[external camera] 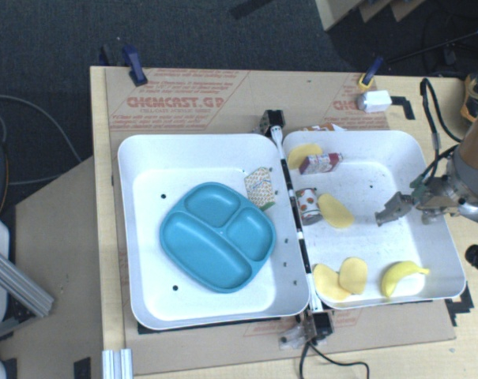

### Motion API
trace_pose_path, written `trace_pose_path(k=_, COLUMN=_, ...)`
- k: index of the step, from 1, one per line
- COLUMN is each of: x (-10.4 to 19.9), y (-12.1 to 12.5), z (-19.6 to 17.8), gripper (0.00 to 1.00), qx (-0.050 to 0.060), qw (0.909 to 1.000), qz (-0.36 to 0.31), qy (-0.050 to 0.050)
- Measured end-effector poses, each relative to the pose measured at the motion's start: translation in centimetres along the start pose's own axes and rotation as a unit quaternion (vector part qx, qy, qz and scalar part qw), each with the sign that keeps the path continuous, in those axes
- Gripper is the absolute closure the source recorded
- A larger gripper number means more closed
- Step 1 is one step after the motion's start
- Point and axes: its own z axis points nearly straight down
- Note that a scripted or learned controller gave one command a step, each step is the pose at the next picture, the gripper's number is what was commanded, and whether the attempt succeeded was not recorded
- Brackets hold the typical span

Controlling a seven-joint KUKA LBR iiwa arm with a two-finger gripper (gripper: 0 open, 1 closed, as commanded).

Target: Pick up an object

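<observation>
right bin (365,144): arm (468,172) cut off, tool (408,209) indistinct.

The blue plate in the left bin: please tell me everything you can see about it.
The blue plate is a rounded, light blue tray that looks like plastic, divided by raised ridges into three compartments. It lies flat and upright on the floor of the left bin, turned at a slant. A small patterned packet lies by its upper right edge.

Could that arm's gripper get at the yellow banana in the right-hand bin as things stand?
Probably yes. The gripper hangs over the right bin, and the banana lies just nearer the front wall, apart from the other yellow pieces, with nothing on top of it.
</observation>
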Motion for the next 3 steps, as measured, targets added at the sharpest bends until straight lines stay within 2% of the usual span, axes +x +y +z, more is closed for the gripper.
trace_pose_path(k=1, x=-4.9, y=-1.6, z=4.4, gripper=0.0, qx=0.001, qw=1.0, qz=0.001, qy=0.0)
trace_pose_path(k=2, x=4.4, y=-1.7, z=11.1, gripper=0.0, qx=0.0, qw=1.0, qz=-0.001, qy=0.001)
trace_pose_path(k=3, x=5.6, y=6.2, z=11.3, gripper=0.0, qx=-0.001, qw=1.0, qz=-0.001, qy=0.0)
